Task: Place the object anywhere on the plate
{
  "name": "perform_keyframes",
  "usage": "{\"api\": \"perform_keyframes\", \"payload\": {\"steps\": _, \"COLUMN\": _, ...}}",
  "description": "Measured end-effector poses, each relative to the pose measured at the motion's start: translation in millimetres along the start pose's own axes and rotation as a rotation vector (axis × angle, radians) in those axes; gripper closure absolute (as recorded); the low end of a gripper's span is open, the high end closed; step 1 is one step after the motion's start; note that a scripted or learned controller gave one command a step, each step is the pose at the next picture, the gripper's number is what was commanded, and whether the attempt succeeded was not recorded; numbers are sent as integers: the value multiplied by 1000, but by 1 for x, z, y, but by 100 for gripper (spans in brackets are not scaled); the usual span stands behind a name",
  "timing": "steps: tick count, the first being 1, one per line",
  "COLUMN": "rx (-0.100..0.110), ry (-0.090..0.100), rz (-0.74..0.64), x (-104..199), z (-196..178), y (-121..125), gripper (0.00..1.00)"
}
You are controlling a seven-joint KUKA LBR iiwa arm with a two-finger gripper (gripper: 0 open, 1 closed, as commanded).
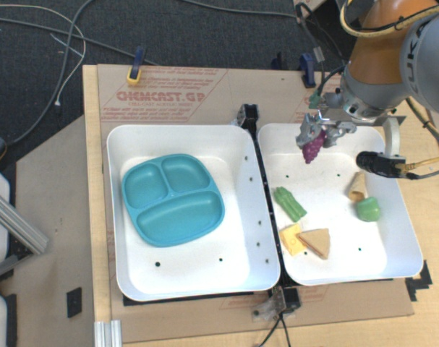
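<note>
A teal divided plate (173, 199) lies in the left bin (132, 266). My gripper (314, 142) hangs over the back of the right bin (393, 262), shut on a purple bunch of grapes (314, 148) that dangles between its fingers, above the bin floor. The plate is well to the left of the gripper, across the divider between the bins.
In the right bin lie a green pickle (289, 203), a yellow cheese wedge (291, 239), a tan sandwich triangle (317, 242), a green round piece (368, 209) and a tan cone (358, 186). A black clamp (247, 114) sits at the back between the bins.
</note>
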State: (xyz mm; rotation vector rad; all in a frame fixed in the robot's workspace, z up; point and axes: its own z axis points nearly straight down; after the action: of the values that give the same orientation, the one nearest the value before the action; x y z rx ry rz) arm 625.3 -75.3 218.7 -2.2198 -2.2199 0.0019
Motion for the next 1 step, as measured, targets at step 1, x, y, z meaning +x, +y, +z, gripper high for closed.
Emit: {"api": "perform_keyframes", "payload": {"steps": 1, "rx": 1, "ry": 1, "rz": -2, "x": 60, "z": 0, "y": -13, "gripper": 100}}
